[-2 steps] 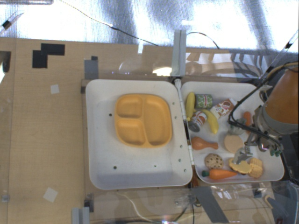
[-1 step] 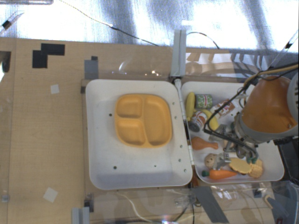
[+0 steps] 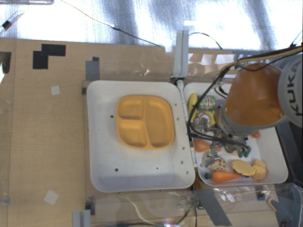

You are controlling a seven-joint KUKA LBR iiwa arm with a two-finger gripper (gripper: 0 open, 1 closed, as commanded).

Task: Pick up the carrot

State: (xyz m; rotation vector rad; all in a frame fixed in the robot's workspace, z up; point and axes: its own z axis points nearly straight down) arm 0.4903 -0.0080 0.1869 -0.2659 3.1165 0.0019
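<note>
Tan wooden bench point(image 3: 42, 141), black tape marks point(image 3: 47, 55), sunlit grey ribbed floor point(image 3: 142, 8) beyond

The grey arm point(image 3: 291, 91) bears the letters "KU".

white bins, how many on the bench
2: left bin holds a yellow divided plate; right bin holds the toy food, including the carrot.

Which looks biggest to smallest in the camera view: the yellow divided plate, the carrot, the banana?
1. Yellow divided plate, by far the largest, in the left bin.
2 and 3. Carrot and banana look about alike in length; the arm hides part of the banana, so I won't rank them.
</note>
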